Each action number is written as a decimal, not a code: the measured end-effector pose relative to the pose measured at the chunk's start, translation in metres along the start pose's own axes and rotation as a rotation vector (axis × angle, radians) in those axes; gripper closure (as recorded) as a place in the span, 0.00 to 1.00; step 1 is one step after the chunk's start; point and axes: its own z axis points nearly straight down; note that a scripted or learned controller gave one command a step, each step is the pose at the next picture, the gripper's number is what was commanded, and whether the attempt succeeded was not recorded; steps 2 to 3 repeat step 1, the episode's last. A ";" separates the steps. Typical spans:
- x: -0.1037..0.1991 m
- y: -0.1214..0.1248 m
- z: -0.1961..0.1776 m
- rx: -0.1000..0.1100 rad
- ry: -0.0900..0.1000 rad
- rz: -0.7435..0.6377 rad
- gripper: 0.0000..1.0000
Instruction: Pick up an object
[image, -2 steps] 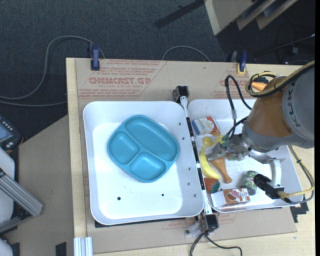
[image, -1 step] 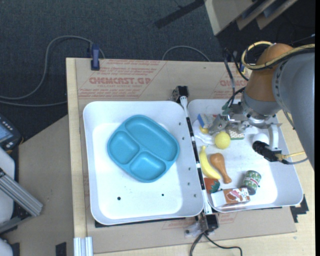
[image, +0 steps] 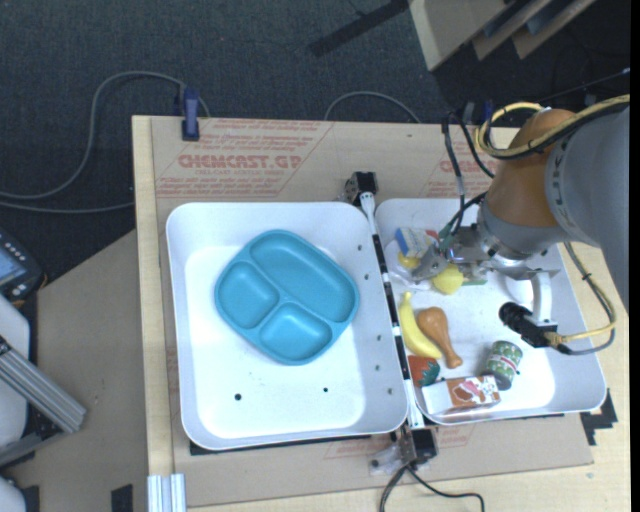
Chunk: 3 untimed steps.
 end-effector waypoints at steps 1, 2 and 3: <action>-0.001 0.002 -0.012 -0.004 -0.002 0.001 1.00; -0.001 0.002 -0.012 -0.004 -0.002 0.001 1.00; -0.001 0.002 -0.012 -0.004 -0.002 0.001 1.00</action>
